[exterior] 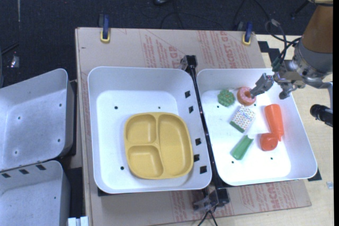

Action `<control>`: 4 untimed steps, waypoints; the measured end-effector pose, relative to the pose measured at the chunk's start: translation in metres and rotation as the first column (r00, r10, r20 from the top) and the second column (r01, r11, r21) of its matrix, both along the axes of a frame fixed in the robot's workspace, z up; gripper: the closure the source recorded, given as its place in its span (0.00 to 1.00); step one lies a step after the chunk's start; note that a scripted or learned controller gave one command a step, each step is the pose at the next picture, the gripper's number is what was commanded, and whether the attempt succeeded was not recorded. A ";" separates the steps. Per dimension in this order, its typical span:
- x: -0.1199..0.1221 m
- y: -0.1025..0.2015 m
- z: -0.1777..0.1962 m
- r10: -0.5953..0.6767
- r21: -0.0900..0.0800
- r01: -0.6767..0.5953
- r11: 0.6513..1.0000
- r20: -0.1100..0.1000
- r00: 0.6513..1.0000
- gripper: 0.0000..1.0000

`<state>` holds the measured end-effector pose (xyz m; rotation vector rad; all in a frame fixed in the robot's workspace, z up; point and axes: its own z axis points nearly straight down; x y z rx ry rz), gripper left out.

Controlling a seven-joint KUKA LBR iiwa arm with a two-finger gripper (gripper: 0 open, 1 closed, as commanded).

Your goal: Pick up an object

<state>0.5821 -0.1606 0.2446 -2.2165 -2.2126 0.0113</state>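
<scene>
We have the gripper (273, 86) spread wide with nothing between its jaws, hanging over the right bin (302, 129), and the nearest thing, the pink ring (246, 95), lies just beside the lower jaw. Because the ring sits off to one side and close to the green ball (226, 98), we judge that closing could knock it away or catch nothing. Further below the jaws we count one checkered block (242, 118), one green cylinder (241, 147) and one orange bottle (271, 127); one yellow tray (158, 145) lies well apart in the left bin (106, 87).

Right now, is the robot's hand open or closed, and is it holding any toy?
Gripper: fingers spread open, holding nothing, hovering above the right bin beside the pink ring.
</scene>
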 end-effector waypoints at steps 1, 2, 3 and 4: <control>0.002 0.000 0.007 0.003 -0.002 -0.003 1.000 0.012 1.000 0.00; 0.009 0.001 -0.039 0.002 -0.002 -0.002 1.000 0.009 1.000 0.00; 0.000 0.006 -0.089 0.001 -0.001 -0.001 1.000 0.007 1.000 0.00; 0.000 0.016 -0.141 0.004 -0.002 -0.004 1.000 0.010 1.000 0.00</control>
